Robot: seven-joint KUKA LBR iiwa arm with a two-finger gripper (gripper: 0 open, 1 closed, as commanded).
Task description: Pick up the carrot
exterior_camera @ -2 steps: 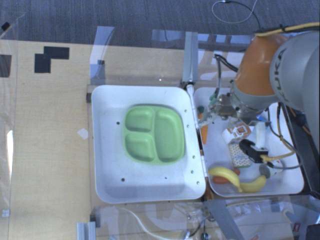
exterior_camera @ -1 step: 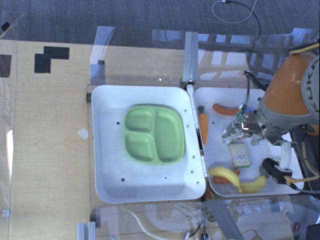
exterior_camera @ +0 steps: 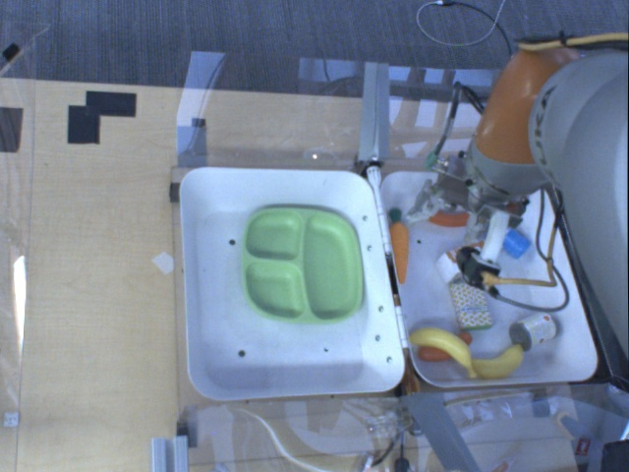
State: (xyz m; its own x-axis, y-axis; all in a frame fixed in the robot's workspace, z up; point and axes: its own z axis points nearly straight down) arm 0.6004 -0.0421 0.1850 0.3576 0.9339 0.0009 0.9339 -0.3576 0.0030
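Gripper (exterior_camera: 462, 205) hangs low over the far end of the right bin (exterior_camera: 575, 367); the wrist hides whether it is wide or narrow, so that cannot be told.

From the left, pale bench top (exterior_camera: 88, 283) with black markings gives way to the left bin (exterior_camera: 211, 362), which holds a green divided plate (exterior_camera: 300, 264). Just past the wall between the bins lies the carrot (exterior_camera: 399, 249), orange with a green top, lengthwise along the right bin's left wall and apparently almost touching it. Further right sit a patterned box (exterior_camera: 472, 305), a banana (exterior_camera: 467, 354) and other small items too cluttered to name.

The gripper sits right of the carrot, apart from it. A good pick would probably mean shifting left over the carrot's middle and closing across its narrow width, allowing for the wall, which leaves little room on that side.

Dark carpet (exterior_camera: 246, 13) lies beyond the bench.
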